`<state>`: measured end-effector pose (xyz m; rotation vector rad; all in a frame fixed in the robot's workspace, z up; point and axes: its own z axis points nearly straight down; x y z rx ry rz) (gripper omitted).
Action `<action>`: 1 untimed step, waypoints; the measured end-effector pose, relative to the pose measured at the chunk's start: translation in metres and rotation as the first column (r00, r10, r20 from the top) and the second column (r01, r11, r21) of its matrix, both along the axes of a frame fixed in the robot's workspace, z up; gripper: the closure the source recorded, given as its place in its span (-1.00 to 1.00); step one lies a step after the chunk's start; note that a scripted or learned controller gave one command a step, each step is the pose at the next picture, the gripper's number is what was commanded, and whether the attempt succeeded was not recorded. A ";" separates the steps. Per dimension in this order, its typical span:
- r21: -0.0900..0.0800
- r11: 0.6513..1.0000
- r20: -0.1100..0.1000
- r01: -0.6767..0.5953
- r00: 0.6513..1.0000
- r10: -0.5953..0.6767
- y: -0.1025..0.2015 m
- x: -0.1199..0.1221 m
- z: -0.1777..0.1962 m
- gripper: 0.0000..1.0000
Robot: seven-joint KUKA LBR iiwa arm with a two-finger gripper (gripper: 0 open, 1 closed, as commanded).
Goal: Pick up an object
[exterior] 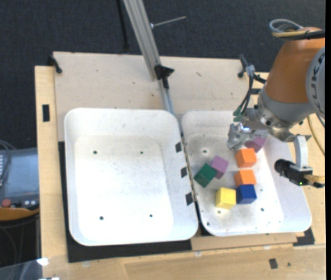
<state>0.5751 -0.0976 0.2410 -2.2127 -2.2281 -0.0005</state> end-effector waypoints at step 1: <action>0.001 1.000 -0.002 -0.001 1.000 0.001 0.059 0.006 -0.008 1.00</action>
